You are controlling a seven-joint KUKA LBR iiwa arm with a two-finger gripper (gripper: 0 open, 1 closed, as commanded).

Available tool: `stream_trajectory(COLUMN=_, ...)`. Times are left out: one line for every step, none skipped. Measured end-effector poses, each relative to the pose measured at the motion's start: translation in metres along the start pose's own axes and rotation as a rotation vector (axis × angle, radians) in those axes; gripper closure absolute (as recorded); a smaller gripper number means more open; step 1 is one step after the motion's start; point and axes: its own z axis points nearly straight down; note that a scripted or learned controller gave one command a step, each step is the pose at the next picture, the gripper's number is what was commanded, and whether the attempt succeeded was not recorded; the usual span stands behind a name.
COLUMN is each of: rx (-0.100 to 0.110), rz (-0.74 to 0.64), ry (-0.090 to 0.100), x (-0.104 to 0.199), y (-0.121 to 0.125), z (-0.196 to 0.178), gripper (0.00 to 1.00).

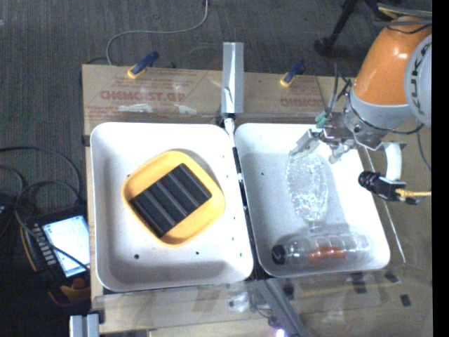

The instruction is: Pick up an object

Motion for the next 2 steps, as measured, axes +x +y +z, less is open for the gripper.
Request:
stream_trajectory(rx=0.001, rz=-0.054, ry=0.002, x=-0.021, y=-0.047, z=0.105, gripper=0.0)
stream_trajectory(rx=-0.011, rz=-0.102, ry=-0.002, x=-0.004, y=0.024, z=0.141, gripper=0.0)
